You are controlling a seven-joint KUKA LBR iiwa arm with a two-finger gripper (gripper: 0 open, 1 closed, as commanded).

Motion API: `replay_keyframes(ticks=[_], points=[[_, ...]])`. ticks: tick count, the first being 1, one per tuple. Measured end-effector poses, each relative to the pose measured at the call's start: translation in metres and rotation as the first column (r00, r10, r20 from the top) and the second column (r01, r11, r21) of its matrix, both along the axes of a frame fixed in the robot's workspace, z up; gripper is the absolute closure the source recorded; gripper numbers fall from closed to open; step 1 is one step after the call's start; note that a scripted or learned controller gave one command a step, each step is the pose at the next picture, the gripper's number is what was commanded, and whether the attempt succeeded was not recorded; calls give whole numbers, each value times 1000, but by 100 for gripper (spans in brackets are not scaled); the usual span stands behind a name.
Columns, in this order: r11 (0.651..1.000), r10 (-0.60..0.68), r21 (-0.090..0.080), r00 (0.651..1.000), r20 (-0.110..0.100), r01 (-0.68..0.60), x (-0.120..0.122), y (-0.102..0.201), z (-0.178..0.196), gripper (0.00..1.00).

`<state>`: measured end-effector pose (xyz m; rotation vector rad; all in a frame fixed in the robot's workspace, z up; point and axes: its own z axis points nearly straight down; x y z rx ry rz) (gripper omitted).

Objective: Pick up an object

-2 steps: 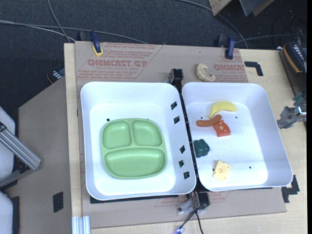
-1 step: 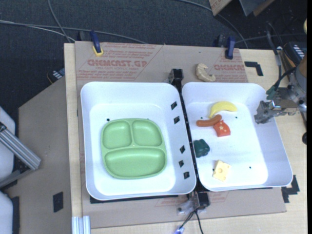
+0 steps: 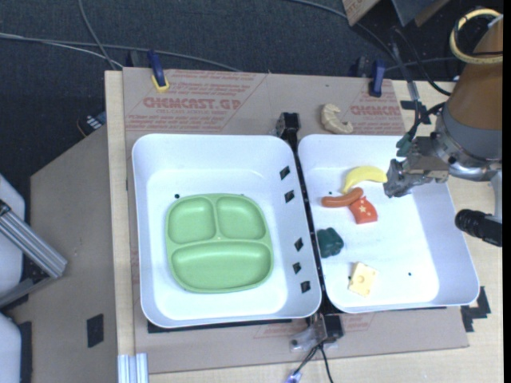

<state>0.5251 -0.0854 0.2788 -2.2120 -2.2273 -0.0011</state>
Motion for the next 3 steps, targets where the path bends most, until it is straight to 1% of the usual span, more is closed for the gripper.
replay_keyframes(ticks=[1,3], points=[[1000,-2,0,1000,-2,2,7,44,-8,100],[1000,-1,-1,1000,0,1,40,145,-55,100]])
